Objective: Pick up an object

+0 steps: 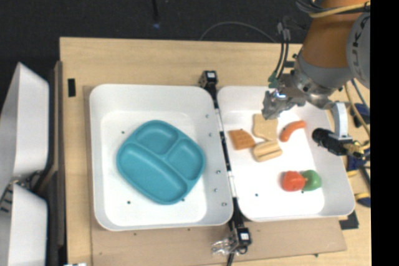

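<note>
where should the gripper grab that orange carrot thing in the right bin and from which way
Grip the carrot across its narrow middle, coming straight down from above. It lies flat and slanted on the right bin floor, long and thin, with bare floor on both long sides. The gripper hangs just to its left, over the tan block.

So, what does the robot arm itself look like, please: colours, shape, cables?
The arm is a rounded grey body with a broad orange band above the wrist. Thin cables, one yellowish, loop over its top and run down its side. The gripper is a small grey metal block with dark details.
</note>
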You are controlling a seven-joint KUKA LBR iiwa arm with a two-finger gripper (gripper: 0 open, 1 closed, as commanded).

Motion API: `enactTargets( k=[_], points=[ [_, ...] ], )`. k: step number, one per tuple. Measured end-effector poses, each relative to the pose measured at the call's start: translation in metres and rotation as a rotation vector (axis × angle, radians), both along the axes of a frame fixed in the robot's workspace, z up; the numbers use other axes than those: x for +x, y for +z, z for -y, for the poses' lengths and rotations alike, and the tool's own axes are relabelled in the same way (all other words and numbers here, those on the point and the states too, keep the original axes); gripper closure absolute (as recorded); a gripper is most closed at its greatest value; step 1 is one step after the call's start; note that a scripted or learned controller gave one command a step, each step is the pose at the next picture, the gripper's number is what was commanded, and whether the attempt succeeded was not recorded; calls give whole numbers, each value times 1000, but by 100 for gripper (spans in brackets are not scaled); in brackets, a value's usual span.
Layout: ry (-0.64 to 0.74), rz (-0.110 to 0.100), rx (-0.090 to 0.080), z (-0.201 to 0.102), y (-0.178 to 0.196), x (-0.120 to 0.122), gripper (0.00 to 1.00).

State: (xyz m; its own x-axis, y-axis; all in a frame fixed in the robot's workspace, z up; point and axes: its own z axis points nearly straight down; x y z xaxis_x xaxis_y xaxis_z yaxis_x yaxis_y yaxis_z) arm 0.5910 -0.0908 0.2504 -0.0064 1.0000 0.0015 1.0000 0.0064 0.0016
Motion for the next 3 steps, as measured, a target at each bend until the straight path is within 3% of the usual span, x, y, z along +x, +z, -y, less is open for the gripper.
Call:
enactTargets(
  k=[3],
  points=[
    [0, -2, -1, -141, -27, -42, 100]
  ],
)
